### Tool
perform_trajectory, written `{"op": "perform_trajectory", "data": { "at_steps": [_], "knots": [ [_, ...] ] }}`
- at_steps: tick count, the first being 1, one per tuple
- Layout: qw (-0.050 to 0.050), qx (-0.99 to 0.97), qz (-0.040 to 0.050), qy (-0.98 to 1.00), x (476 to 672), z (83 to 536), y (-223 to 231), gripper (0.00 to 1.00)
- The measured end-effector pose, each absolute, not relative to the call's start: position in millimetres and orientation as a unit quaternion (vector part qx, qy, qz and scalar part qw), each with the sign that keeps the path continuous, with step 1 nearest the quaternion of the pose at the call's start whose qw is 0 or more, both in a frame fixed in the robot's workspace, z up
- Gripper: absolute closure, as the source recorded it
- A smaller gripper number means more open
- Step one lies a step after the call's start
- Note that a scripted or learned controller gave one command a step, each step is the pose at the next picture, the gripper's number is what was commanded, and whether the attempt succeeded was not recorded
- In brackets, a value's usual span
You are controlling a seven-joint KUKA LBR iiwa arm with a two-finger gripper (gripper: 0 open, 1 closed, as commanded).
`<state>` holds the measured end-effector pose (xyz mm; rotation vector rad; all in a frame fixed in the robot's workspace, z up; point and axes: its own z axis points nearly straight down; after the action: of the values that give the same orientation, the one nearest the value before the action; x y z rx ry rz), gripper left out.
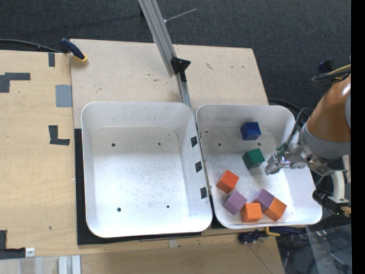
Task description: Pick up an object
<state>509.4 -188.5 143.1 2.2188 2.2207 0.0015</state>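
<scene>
Surface: a pale wooden board (142, 73) bearing two shallow white plastic bins side by side, with grey and black tape marks (63, 96) towards its left edge and a blue and yellow clamp (74, 50) at its far left corner.
Room: dark speckled carpet floor (256, 16) beyond the far edge of the surface; a slanted aluminium rail (157, 24) crosses it and ends at a black bracket (180, 65) above the gap between the bins.
Left bin (91, 124): white floor with black dots.
Right bin (228, 116): holds small cubes; a blue cube (250, 131) near its far wall, a green cube (253, 157) at the middle, an orange cube (228, 181) left of centre.
Near edge cluster: a purple cube (234, 201), an orange cube (251, 212), a second purple cube (264, 198) and another orange cube (276, 209), packed together.
Claw (272, 167): low inside the right bin, just right of the green cube; cannot tell whether it is spread or pressed together.
Arm (331, 124): grey with an orange band, above the right bin's right edge.
</scene>
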Motion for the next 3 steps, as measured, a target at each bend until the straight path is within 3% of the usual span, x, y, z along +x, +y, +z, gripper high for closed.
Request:
{"op": "perform_trajectory", "data": {
  "at_steps": [2,3],
  "knots": [
    [0.001,0.707,0.0004,0.708,518.2,216.3,-193.9,1.00],
    [-0.001,0.705,0.0001,0.709,532.0,208.2,-143.6,1.00]
  ]
}}
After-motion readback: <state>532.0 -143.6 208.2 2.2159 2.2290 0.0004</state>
